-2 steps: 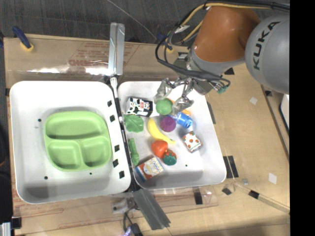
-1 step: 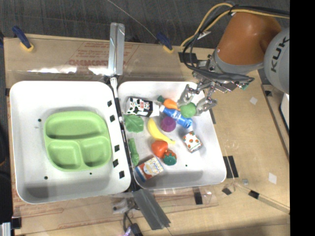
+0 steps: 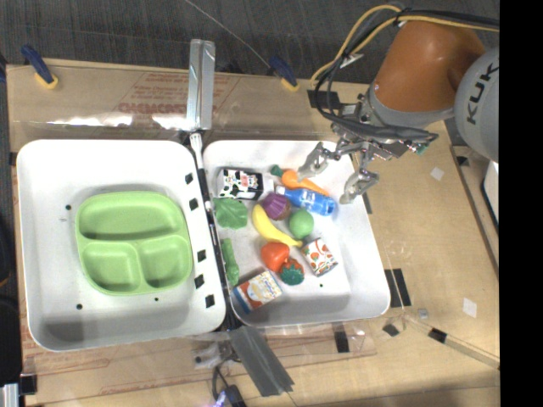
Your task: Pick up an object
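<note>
1. Gripper poised over the far right part of the right bin, fingers spread wide, nothing between them.
2. Directly beneath and between the fingertips: blue bottle lying on its side, with the orange carrot just beside it toward the far edge.
3. Just nearer the bin's middle: purple piece, yellow banana and green ball, packed close together.
4. Toward the near edge: red tomato, small can and juice carton.
5. Along the left wall: black-and-white carton at the far corner, leafy green piece below it.
6. In the left bin: green divided tray, well apart from the gripper.
</note>
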Robot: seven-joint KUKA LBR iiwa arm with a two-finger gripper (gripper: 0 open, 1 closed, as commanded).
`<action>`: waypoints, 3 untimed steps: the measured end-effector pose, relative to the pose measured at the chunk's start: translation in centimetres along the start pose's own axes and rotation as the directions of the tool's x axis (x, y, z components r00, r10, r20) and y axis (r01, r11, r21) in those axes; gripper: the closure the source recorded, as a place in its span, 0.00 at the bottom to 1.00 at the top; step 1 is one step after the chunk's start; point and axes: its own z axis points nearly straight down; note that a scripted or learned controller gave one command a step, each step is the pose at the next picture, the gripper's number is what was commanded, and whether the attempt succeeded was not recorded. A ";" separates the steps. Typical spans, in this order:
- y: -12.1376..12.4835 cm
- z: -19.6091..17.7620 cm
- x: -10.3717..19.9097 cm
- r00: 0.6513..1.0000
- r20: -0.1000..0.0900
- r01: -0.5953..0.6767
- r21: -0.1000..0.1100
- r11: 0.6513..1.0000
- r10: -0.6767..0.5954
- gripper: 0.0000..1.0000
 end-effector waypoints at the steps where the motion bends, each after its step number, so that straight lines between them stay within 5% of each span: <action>1: -0.6 11.4 -0.3 1.000 0.001 0.009 0.000 1.000 -0.009 0.00; 2: 5.2 11.5 -1.7 0.998 0.001 0.062 -0.003 0.998 -0.062 0.00; 3: 11.6 11.6 -0.7 0.963 -0.001 0.269 -0.007 0.963 -0.269 0.00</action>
